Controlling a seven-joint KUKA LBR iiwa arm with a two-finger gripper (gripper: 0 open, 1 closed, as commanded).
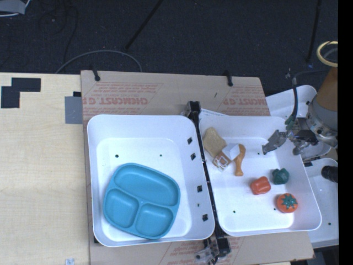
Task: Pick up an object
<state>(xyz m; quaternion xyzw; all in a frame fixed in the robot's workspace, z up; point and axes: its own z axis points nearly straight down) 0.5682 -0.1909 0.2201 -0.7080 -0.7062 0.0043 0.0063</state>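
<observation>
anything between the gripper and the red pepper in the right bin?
No. In the camera view, bare white bin floor runs from the gripper down to the red pepper; the green toy sits beside that line.

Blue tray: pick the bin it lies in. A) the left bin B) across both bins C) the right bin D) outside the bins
A: the blue tray lies flat in the left bin, while the small items, such as the tomato, lie in the right bin.
</observation>
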